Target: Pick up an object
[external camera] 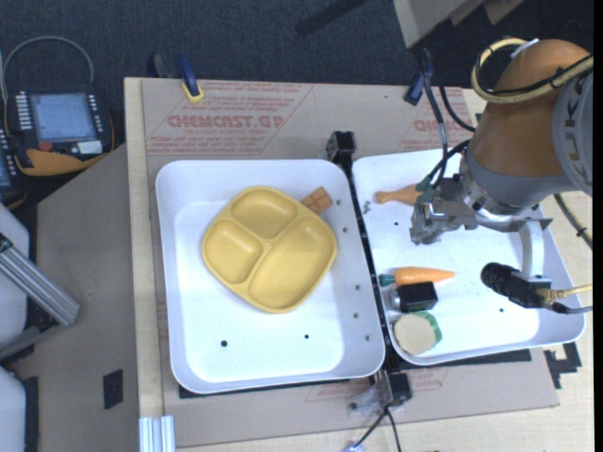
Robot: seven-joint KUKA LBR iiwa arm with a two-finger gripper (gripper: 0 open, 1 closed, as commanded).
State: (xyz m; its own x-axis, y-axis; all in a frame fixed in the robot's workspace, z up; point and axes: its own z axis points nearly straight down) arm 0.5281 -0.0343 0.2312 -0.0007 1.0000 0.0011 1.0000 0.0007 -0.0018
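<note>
Bench: two white bins (pixel 179 281).
Gripper (pixel 426 226): over right bin, grip state unclear.
Carrot (pixel 424 275): just below gripper, apart.

A dark blue-grey carpet (pixel 283 26) covers the far floor. The desk (pixel 141 252) is topped with brown printed cardboard (pixel 236 111), held by a blue-and-yellow clamp (pixel 188 78) at its far edge. A handheld control pendant (pixel 57 125) sits at far left, above an aluminium rail (pixel 33 281).
</note>
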